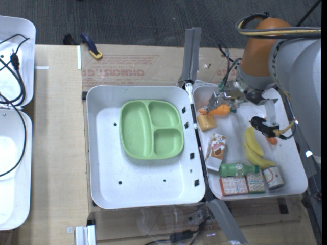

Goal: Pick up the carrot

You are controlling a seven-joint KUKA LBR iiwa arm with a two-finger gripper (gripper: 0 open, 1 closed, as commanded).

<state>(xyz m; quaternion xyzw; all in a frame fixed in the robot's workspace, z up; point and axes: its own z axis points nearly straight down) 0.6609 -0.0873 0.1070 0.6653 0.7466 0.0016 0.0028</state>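
Note:
The carrot (220,110) is a short orange piece lying in the far left part of the right bin (293,160), close to the wall between the two bins. My gripper (225,100) hangs directly over it, reaching in from the right below the orange band of the arm. Its tip is at the carrot's upper edge, and the carrot's right end is partly covered by it. I cannot see whether the carrot is between the jaws or just under them.
Just left of the carrot lies a tan bread piece (205,122). The right bin also holds a small carton (217,147), a banana (254,148), a green bottle (237,169), a red box (235,185) and a can (274,177). A green divided plate (152,129) sits in the left bin (94,137).

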